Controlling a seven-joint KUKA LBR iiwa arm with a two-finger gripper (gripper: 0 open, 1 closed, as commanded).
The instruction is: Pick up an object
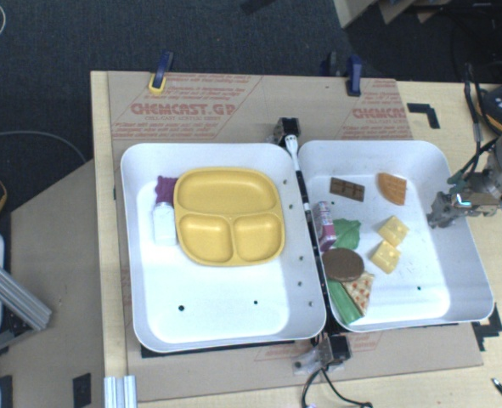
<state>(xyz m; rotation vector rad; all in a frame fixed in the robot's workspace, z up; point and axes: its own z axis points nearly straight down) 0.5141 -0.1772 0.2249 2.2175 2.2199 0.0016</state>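
On the table, 2 shallow white plastic bins sit side by side. The left bin carries a yellow 3-compartment plastic tray, and a small white bottle with a purple top lies just beside the tray's left edge. The right bin holds a scatter of small toy foods: a dark brown chocolate bar near the back, an orange bread-like wedge to its right, 2 pale yellow cheese-like blocks near the middle, a pink cylindrical tube close to the left wall, a green leaf-shaped piece just beside it, a round brown cookie-like disc below that, and a speckled orange cracker-like piece resting on another green item toward the front left corner. The end effector reaches in from the right and sits over the right bin's right rim, well apart from all the foods; it carries nothing visible, and whether it is wide or narrow cannot be told.
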